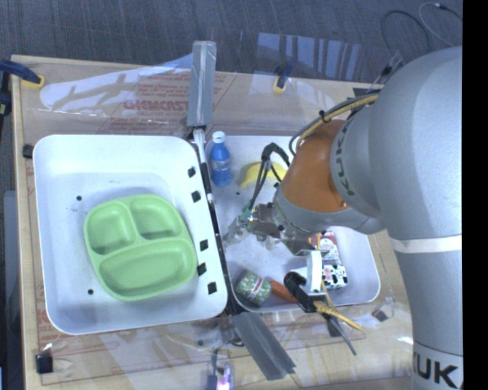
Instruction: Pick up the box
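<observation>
box (332, 265) lies just right of jaws (256, 224); apart

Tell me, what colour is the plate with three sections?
Light green plate, seen in the camera view.

Arm (407, 161) cut off at right edge; wrist hides part of yellow item (256, 173) (banana?) & right bin (362, 287) floor.
</observation>
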You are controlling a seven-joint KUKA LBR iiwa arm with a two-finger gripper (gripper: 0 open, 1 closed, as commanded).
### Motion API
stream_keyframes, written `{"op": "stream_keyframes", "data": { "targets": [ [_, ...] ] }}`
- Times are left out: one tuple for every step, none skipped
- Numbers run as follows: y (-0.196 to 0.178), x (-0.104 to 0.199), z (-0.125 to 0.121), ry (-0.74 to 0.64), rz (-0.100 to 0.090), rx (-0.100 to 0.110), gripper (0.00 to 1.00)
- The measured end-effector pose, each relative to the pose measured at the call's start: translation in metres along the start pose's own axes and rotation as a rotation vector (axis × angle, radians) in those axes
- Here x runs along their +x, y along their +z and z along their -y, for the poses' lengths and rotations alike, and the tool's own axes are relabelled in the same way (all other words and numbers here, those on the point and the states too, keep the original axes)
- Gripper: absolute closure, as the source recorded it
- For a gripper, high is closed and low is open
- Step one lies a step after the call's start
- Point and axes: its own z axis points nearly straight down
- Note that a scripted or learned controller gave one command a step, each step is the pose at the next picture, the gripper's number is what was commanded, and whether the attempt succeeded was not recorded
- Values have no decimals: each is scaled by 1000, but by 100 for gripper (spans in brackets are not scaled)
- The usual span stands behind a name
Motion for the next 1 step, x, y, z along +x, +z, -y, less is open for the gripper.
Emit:
{"op": "stream_keyframes", "data": {
  "targets": [
    [-1,15,-82,5,1,-5,0]
  ]
}}
